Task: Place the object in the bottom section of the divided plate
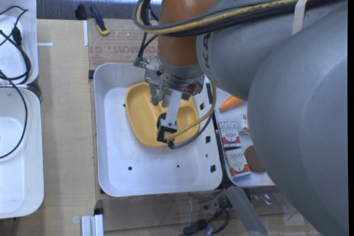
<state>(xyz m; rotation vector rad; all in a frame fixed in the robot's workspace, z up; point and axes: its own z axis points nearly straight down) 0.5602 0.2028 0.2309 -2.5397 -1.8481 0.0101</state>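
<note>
Claw (166, 98) hung right over the one yellow plate (138, 111) in its bin (116, 168). Couldn't tell if it was open or carrying anything. My guess is the object sat with the stuff in the bin beside it (239, 113): two packets (229, 134), one orange piece (232, 101), one brown disc (254, 158). Main risk was a drop into the wrong section, since the arm hid the divider.

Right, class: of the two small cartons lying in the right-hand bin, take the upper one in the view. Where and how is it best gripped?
Probably across its two long edges near the middle, coming straight down from above. The carton lies flat, broad face up, so its narrow width is the graspable span; the second carton crowds one short end.
</note>
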